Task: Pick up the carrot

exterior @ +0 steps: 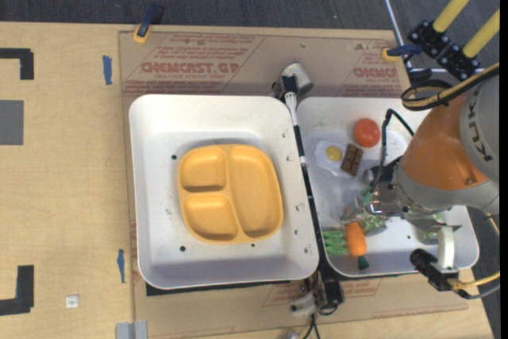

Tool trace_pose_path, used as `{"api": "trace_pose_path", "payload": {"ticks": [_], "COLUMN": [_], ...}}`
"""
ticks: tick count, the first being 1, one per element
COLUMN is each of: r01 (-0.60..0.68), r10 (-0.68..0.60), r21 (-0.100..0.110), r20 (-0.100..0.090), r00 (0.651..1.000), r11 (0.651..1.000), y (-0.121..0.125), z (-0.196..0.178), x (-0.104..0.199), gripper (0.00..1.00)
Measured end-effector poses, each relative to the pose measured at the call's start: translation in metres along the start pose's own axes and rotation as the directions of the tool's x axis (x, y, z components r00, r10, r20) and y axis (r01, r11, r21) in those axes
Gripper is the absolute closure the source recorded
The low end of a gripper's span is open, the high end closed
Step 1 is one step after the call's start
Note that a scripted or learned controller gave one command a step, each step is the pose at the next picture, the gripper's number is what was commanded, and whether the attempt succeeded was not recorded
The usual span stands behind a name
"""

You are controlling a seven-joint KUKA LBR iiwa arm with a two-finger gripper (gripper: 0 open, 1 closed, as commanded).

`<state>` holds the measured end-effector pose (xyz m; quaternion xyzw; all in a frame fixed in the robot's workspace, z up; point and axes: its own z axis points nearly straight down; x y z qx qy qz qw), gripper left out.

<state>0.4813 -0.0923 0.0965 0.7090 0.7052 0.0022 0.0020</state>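
The carrot (355,239), orange with a green leafy end on its left, lies near the front edge of the right bin (464,246). My gripper (371,208) hangs over the same bin, just above and slightly to the right of the carrot. The grey and orange arm covers much of the bin's right half. From this angle the wrist hides the gripper's tips, and nothing visibly hangs from it.
A red tomato (366,131), a fried egg (332,152) and a brown chocolate bar (352,160) lie at the back of the right bin. In the left bin (151,171) sits a yellow divided plate (230,190). A black rail separates the bins.
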Motion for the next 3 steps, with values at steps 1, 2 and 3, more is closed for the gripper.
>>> {"api": "trace_pose_path", "payload": {"ticks": [1,2,3], "r01": [0.000,0.000,-0.001], "r10": [0.000,0.000,0.001], "r21": [0.002,-0.007,-0.004], "r20": [0.000,0.002,0.001], "r00": [1.000,1.000,1.000], "r11": [1.000,1.000,1.000], "y": [-0.001,0.002,0.001], "z": [0.001,-0.011,-0.010], "x": [0.000,0.000,0.000], "gripper": [0.00,1.00,0.00]}}
